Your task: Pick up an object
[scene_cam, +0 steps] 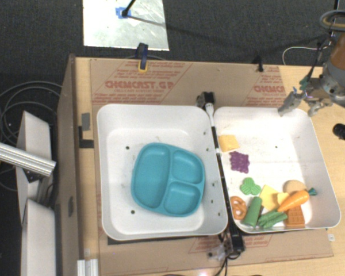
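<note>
Bench: brown cardboard-covered top carrying two shallow white bins side by side.
Left bin: holds one thing, the tray.
Right bin: its far half is bare; toy food lies along the left wall and crowds the near edge.
Tray: teal, divided into compartments, lying flat near the middle of the left bin.
Arm: grey, standing over the far right corner of the right bin.
Gripper: hangs just above the far right rim of the right bin, fingers spread apart, nothing between them, well apart from the toys.
Carrot: orange, near right corner, tilted across the waffle.
Green pieces: stick-like, at the near edge.
Grapes: purple, beside the left wall.
Cracker: pale orange square, just beyond the grapes.
Cheese: yellow wedge, between the green leaf and the carrot.
Pretzel: near left corner.
Waffle: orange, at the near edge.
</note>
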`<control>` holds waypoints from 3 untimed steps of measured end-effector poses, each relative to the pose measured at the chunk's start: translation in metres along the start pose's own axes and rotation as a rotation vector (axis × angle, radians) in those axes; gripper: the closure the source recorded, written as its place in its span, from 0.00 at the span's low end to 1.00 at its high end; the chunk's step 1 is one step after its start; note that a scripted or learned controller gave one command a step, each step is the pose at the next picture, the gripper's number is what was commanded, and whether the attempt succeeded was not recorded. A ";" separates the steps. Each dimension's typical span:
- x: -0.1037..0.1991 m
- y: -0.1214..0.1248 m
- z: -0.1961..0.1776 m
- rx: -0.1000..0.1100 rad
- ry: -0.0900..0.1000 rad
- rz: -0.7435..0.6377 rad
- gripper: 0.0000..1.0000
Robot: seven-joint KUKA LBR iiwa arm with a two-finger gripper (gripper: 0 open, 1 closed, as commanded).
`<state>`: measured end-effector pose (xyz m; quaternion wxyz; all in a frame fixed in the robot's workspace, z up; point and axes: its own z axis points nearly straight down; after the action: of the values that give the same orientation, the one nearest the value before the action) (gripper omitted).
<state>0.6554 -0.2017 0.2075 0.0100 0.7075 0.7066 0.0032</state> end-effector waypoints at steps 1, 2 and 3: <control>0.062 -0.088 0.041 0.027 0.014 -0.003 0.00; 0.110 -0.062 0.086 0.019 0.011 -0.009 0.00; 0.115 -0.081 0.123 0.021 0.011 -0.003 0.00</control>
<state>0.5769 -0.0874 0.0822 -0.0013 0.7065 0.7077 -0.0006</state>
